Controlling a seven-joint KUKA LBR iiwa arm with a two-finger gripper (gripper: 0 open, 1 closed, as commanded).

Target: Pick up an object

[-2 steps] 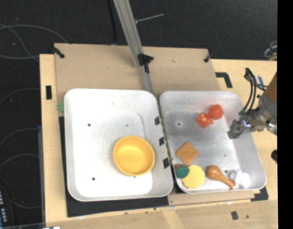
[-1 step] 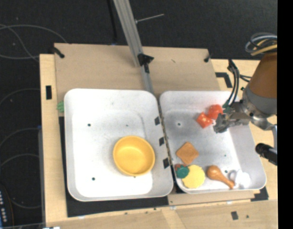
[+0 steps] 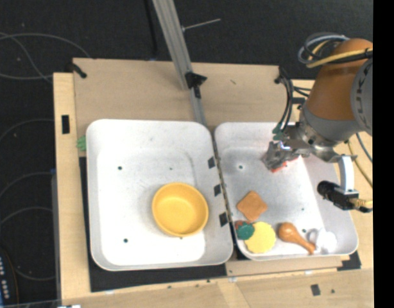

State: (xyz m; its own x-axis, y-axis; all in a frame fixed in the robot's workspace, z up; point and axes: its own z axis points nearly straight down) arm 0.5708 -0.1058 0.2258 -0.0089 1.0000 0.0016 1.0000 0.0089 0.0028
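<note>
At the near edge of the right bin (image 3: 325,191) lie a yellow round object (image 3: 261,236) with a green piece (image 3: 246,230) touching it, and an orange drumstick-shaped toy (image 3: 296,235). A little farther sits a brown toast-like piece (image 3: 251,205). In the left bin (image 3: 120,146) stands a yellow bowl (image 3: 179,208). Farther in the right bin, the gripper (image 3: 274,159) hangs low, with something red (image 3: 278,166) at its tips; whether it is held I cannot tell.
</note>
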